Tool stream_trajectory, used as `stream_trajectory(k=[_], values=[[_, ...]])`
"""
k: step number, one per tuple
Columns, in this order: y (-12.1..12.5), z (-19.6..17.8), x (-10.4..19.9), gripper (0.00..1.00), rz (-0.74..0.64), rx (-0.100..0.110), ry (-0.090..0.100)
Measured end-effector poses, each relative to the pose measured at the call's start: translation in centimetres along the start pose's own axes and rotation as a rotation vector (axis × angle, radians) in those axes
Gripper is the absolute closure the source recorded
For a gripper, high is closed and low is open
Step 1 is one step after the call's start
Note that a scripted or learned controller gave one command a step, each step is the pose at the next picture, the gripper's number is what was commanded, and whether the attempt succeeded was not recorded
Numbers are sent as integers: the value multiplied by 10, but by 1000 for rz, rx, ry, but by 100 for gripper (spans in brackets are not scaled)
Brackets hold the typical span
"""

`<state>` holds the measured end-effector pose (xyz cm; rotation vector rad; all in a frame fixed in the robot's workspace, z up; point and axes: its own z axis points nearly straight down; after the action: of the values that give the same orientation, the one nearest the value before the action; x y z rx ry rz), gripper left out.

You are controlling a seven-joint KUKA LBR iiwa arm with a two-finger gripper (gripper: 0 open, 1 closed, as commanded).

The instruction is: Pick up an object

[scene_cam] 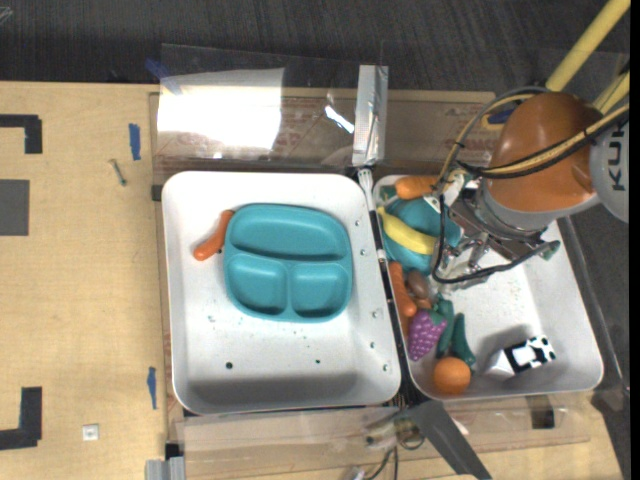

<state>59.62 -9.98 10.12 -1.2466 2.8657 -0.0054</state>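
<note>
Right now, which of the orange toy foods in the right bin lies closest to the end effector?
The orange piece at the bin's far-left corner, beside the banana, lies closest to the end effector. The round orange sits at the near edge, farther away.

Claw [447,265] fingertips hidden among toys [420,268]

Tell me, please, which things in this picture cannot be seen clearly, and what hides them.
- Claw: the wrist above covers it, so open or shut is unclear.
- Teal toy in the right bin: partly under the banana and the arm.
- Brown piece beside the grapes: too small and blurred to name.
- Carrot: its end goes under the teal tray.
</note>
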Motion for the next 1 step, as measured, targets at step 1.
stream_trajectory(k=[1], values=[[-29, -124, -60, 100, -98, 4, -1]])
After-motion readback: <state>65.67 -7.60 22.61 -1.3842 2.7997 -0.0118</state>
